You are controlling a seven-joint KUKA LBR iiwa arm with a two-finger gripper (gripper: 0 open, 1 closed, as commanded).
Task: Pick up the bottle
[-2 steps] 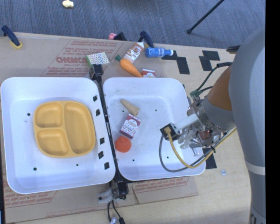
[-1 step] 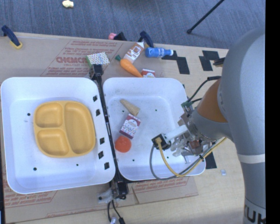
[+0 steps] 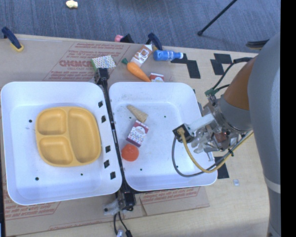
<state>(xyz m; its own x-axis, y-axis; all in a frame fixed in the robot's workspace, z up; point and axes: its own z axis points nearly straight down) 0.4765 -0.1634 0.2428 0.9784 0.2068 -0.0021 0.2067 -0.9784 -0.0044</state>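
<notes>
Red print on cardboard (image 3: 71, 63) unreadable; blue bottle (image 3: 166, 56) behind bins; gripper (image 3: 207, 142) state unclear.

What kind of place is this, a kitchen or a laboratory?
Probably a robot test laboratory, not a kitchen: a grey robot arm reaches over two white bins clamped to cardboard, with toy food and a blue bottle around.

Gripper (image 3: 207, 143) fingers lost among cables and wrist hardware over the right bin's (image 3: 160, 90) right rim; open or shut undeterminable; arm (image 3: 266, 83) cut by the right edge; small carton (image 3: 138, 134) label print too fine to read; yellow scrap (image 3: 71, 4) on carpet too small to identify.
</notes>
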